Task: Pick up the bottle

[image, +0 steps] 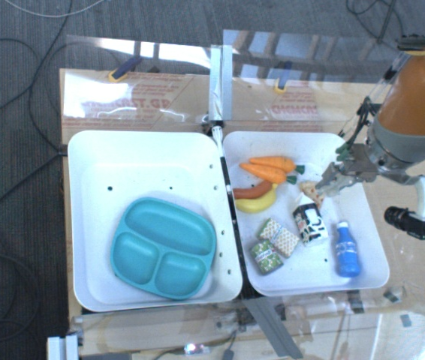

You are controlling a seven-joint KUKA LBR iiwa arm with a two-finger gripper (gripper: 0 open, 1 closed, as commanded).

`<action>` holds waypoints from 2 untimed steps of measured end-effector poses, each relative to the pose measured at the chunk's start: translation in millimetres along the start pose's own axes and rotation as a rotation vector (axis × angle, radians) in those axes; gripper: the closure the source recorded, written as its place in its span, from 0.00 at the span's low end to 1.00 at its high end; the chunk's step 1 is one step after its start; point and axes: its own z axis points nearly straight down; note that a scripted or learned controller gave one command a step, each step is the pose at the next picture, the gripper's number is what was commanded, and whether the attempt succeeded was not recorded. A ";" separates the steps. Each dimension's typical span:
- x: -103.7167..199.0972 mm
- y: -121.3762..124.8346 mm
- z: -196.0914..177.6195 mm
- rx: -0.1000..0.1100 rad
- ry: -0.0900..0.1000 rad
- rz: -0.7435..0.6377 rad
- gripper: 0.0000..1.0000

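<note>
Dark carpet strewn with cables surrounds the worktop (85,88), which carries 2 white bins side by side. The bottle (346,251), blue with a white cap, lies in the right bin (374,276) near its front right corner, just right of a black-and-white can (311,223). The tool (325,187) hangs above and left of the bottle, apart from it and close to a small tan item (309,192). This looks like the approach step, with nothing gripped. Next, I would judge, the tool must shift toward the bottle and come down astride its body. Whether the tool is wide or narrow I cannot tell; its tips blur into the clutter. The arm (411,111) is cut off at the frame edge.
</note>
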 end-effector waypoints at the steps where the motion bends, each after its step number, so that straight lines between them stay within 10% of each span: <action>1: 18.3 20.9 -82.1 -0.010 -0.007 0.181 1.00; 2: -8.2 14.0 -18.2 -0.009 -0.007 0.282 1.00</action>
